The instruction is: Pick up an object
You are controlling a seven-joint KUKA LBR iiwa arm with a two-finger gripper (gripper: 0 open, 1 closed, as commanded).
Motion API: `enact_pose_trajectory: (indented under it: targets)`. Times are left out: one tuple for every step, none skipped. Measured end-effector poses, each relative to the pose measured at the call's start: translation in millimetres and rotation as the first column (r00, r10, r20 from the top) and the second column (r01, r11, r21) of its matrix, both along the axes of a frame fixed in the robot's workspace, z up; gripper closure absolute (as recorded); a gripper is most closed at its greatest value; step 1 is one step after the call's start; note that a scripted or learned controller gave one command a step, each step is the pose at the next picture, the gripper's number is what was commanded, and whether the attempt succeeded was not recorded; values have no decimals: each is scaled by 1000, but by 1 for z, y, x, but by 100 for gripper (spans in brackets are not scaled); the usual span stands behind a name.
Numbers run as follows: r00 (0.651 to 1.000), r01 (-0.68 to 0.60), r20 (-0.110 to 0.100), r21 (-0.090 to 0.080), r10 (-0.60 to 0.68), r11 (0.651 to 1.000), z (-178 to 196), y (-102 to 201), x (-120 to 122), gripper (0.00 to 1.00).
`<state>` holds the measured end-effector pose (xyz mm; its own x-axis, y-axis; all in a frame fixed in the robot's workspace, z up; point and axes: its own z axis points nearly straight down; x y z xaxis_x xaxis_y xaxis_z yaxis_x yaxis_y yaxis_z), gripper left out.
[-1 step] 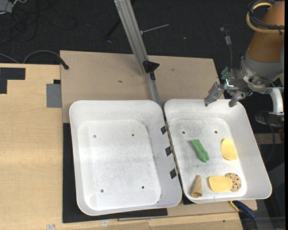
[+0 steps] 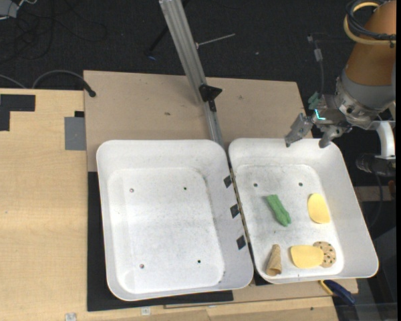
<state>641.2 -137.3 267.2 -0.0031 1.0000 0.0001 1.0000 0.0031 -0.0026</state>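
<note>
My gripper (image 2: 313, 134) hangs over the far rim of the right bin (image 2: 361, 206), fingers spread apart and nothing between them. Well below it in that bin lie a green oblong piece (image 2: 279, 210), a yellow oval (image 2: 318, 208), a flatter yellow piece (image 2: 306, 256), a speckled cookie (image 2: 327, 253) and a tan cone (image 2: 274, 260). All of them rest on the bin floor, apart from the gripper.
The left bin (image 2: 113, 199) sits beside the right one, joined by black clips (image 2: 234, 210). A slanted metal rail (image 2: 190, 65) rises behind the bins. The bench's wooden board lies beyond, and the arm's orange band (image 2: 371, 39) fills the top right.
</note>
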Motion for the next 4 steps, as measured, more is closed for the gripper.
enact_pose_trajectory:
  targets:
    - [1000, -1, -4, 1, 1, 1000, -44, 3, 4, 0]
    - [1000, 1, -6, 2, -1, 1000, -109, 8, 2, 0]
    - [1000, -2, -5, 1, 2, 1000, -156, 8, 8, 0]
    - [1000, 0, -1, 1, 0, 1000, -143, 8, 9, 100]
